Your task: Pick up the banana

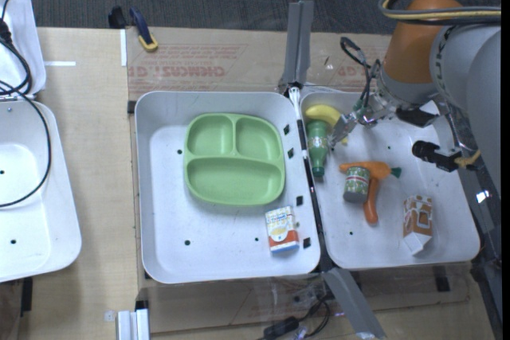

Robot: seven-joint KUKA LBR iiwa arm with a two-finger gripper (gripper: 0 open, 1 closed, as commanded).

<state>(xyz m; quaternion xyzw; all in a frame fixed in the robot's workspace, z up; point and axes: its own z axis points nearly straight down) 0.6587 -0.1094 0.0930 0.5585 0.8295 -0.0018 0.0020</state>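
- The banana (321, 114) lies at the back left corner of the right bin (446, 247), close against the divider between the two bins, its yellow curve facing up.
- The gripper (346, 126) sits low over that same corner, just to the right of the banana; its thin metal fingers point down and to the left, toward the fruit.
- I cannot tell from here whether the fingers are spread or closed, and nothing shows between them; the banana looks to be resting on the bin floor, apart from the tips or barely beside them.
- The arm (446, 52) comes in from the right, its orange band above the wrist hanging over the back of the right bin, with cables looping around it.
- A green bottle (317, 149) lies just in front of the banana, along the left wall of the right bin, its top end nearly touching the fruit.
- Further in, a small jar (355, 185) with a green lid stands beside an orange carrot (370, 185) that lies across the middle of the bin.
- A small brown and white carton (417, 220) lies near the front right of that bin.
- In the left bin (159, 235), a green divided plate (234, 158) fills the middle, and a little blue and white box (282, 229) stands near the front right corner.
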